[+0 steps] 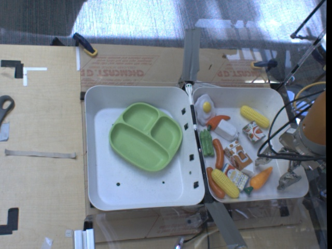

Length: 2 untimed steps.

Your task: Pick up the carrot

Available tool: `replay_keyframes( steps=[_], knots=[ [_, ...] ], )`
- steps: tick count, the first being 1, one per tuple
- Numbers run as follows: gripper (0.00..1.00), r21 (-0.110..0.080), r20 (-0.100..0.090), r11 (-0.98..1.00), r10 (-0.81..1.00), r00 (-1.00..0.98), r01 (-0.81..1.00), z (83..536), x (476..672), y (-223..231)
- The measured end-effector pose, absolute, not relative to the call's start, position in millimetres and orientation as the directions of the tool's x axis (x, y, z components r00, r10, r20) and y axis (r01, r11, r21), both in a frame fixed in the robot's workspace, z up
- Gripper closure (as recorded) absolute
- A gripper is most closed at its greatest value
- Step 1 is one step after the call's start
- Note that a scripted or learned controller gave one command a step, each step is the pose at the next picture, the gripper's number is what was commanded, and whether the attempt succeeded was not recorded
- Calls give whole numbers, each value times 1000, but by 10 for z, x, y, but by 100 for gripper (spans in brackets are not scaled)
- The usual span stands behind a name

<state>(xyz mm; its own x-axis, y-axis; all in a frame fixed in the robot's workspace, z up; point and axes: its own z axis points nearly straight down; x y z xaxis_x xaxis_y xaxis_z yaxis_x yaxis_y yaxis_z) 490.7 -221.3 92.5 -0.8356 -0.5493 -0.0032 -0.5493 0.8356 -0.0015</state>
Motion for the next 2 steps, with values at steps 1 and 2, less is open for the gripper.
replay_keyframes(
  steps=[1, 2],
  knots=[
    [0, -2, -4, 794, -608, -794, -608, 925, 4873, -1669],
    [0, -4, -4, 658, -753, -658, -753, 928, 4871, -2214]
  ],
)
